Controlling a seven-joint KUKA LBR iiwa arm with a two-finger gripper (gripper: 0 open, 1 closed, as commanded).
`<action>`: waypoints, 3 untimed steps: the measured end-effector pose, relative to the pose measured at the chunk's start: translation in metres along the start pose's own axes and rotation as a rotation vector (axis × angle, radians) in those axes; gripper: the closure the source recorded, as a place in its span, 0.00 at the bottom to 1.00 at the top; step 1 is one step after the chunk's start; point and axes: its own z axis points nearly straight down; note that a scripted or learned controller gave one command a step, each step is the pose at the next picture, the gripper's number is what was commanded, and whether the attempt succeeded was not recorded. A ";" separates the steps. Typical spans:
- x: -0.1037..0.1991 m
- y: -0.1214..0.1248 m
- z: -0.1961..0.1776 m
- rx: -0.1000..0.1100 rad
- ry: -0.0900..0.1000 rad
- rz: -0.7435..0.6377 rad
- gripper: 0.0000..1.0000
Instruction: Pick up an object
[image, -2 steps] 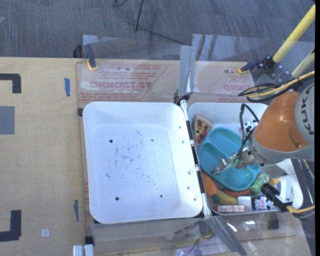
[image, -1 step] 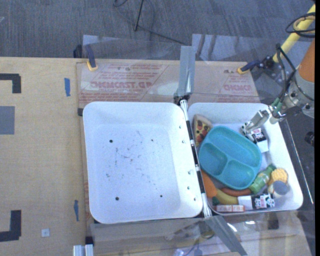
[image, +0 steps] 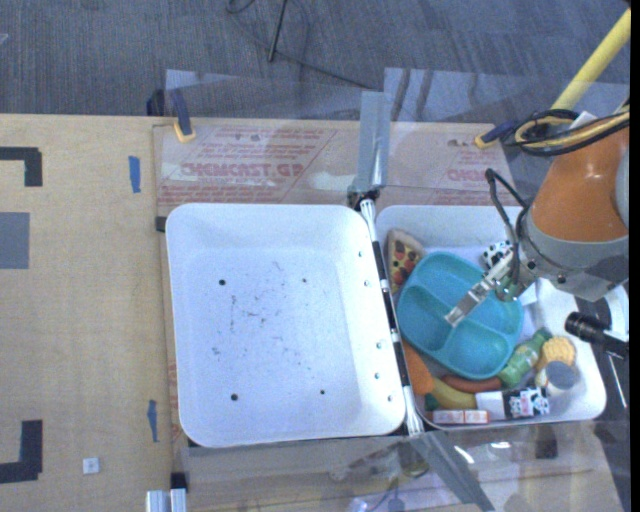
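My gripper (image: 460, 311) reaches in from the right and hangs over the blue divided plate (image: 455, 345) in the right bin (image: 590, 400). Its tip is above the plate's middle ridge, and I cannot tell whether it touches the plate. The plate lies tilted on top of other toys. Around it are a pizza slice (image: 402, 260) at the upper left, an orange carrot (image: 420, 378) and a yellow banana (image: 452, 396) below, a green bottle (image: 520, 362) and a corn cob (image: 558, 351) at the lower right. A black-and-white toy (image: 496, 256) sits by the wrist.
The left bin (image: 270, 320) lies beside the right one, with a raised divider (image: 385, 310) between them. A small black-and-white block (image: 526, 403) and a grey cup (image: 562, 376) sit in the right bin's front corner. The orange-banded arm (image: 585, 200) covers that bin's far right side.
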 end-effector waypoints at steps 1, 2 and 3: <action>0.030 0.002 0.004 0.001 0.001 -0.024 0.00; -0.078 0.038 0.034 -0.001 -0.002 0.039 0.00; -0.058 0.006 0.047 -0.002 -0.004 -0.013 0.00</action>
